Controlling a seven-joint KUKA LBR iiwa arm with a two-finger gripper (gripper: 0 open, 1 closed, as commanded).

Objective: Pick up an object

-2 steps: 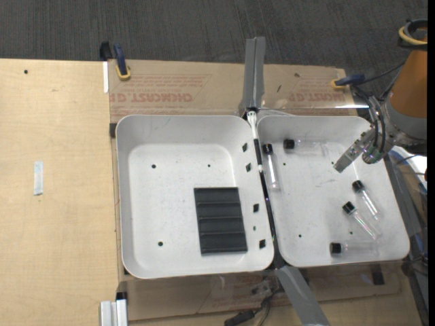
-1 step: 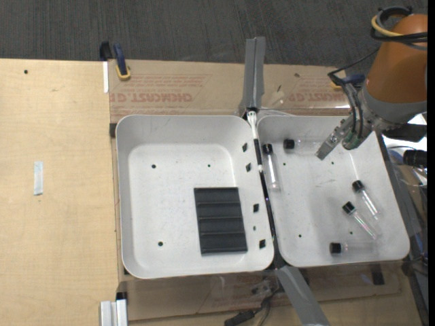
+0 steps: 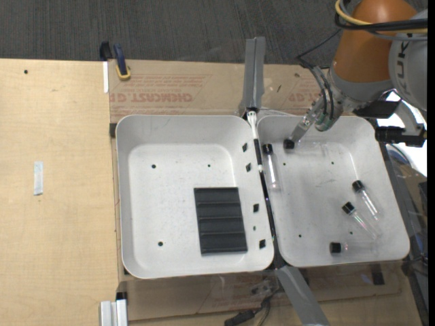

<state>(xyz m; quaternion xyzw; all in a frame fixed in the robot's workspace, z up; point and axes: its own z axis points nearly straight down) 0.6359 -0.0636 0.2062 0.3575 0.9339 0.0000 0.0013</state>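
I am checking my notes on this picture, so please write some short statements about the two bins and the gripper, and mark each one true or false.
1. A black ribbed block lies in the left bin. True.
2. The gripper is over the left bin. False: it is over the upper left part of the right bin.
3. The right bin holds several clear tubes with black caps. True: one lies at its right side, another along its left wall.
4. The black ribbed block stands in the right bin. False: it lies flat in the left bin.
5. A blue-handled clamp sits on the bench above the left bin. True.
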